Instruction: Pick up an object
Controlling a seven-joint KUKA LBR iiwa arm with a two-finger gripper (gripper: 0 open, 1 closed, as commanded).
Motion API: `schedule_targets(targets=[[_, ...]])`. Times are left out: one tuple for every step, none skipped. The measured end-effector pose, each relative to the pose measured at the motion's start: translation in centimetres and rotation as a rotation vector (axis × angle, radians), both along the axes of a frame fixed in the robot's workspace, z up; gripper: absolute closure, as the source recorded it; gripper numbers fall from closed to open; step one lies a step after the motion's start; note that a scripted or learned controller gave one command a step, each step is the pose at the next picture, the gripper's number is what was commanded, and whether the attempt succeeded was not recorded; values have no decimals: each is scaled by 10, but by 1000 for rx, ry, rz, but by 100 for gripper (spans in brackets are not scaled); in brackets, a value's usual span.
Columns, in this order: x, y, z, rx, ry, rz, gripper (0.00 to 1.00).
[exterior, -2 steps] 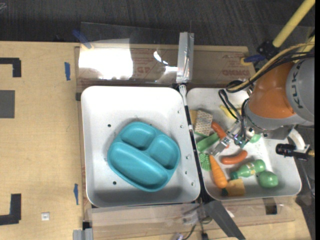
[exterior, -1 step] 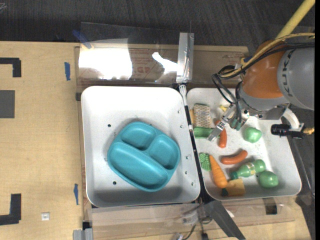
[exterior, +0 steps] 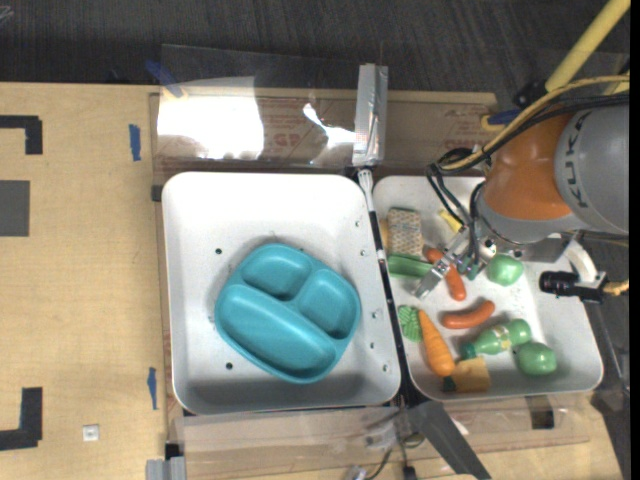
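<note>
Right now the grey two-finger gripper (exterior: 452, 265) hangs low in the white right-hand bin (exterior: 590, 368), above a small orange-red toy sausage (exterior: 456, 285) – likely the pick target; whether it grips anything I cannot tell. At its six o'clock lies an orange plastic carrot (exterior: 434, 342); at nine, a teal divided plate (exterior: 288, 310) in the left white bin (exterior: 190, 208)

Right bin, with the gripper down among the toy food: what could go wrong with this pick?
The gripper sits among tightly packed items: the small orange sausage and green pepper lie right beside it, so it may nudge or pinch two. It is also near the divider between bins, so contact is possible.
</note>
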State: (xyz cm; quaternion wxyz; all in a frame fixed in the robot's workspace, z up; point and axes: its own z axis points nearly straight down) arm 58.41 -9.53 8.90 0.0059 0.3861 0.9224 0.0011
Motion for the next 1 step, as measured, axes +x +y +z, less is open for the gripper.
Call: schedule_targets(targets=[[-20, -9, 0, 2, 0, -56, 0]])
